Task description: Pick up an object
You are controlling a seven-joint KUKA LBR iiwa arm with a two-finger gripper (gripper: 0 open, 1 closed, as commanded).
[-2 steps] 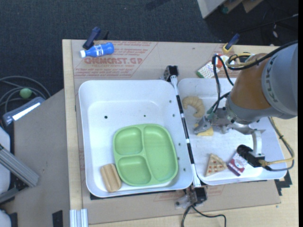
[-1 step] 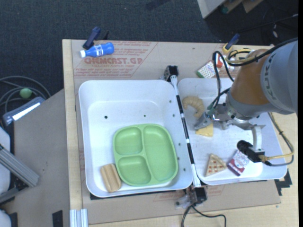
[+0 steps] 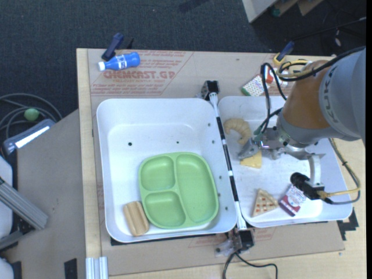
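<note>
- Camera view, looking down on the bench: two white bins sit side by side, and the arm point(image 3: 325, 100) comes in over the right bin point(image 3: 325, 211) from its right edge.
- The gripper point(image 3: 254, 149) is low near that bin's left wall, right at a pale yellow wedge point(image 3: 252, 161) that looks like a toy cheese slice.
- Whether it is open or closed I cannot tell, and nothing is clearly in its grasp.
- The wedge lies flat on the bin floor, just below a tan croissant-shaped toy point(image 3: 238, 128) near the back-left corner.
- It is small, smooth and triangular, pale against the white plastic.
- My read: light and stiff, probably hollow plastic, a bit slippery; best pinched across its two long flat sides, not at the thin tip.
- Toward the front edge rest a waffle-patterned triangle point(image 3: 263, 203) and a small red-and-white packet point(image 3: 292, 199).
- Over in the left bin point(image 3: 113, 156), a green divided tray point(image 3: 177, 189) lies toward the front, with a tan ridged block point(image 3: 135, 217) at the front-left corner.
</note>
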